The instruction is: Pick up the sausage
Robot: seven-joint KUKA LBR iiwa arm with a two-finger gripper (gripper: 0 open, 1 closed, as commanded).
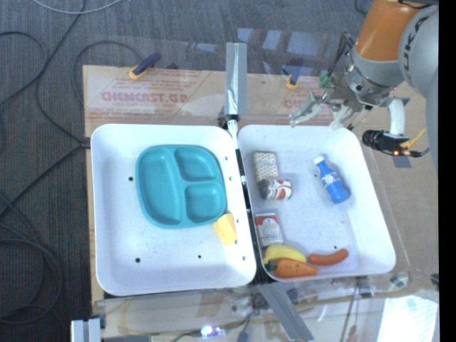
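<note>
The gripper (pixel 318 115) hangs at the upper right of the frame, above the far rim of the right bin (pixel 370 191), its two fingers spread wide with nothing between them. The sausage (pixel 328 258) lies at the lower edge of that bin, well apart from the gripper, just beside a carrot (pixel 293 268) and a banana (pixel 283 254). Further up in the same bin lie a blue bottle (pixel 332 180), a small can (pixel 275 189) on its side, a patterned packet (pixel 266 164) and a small red-and-white box (pixel 268 228). The left bin (pixel 114 212) holds a teal divided tray (pixel 180 184), with a yellow block (pixel 226 228) at its lower right corner.
</note>
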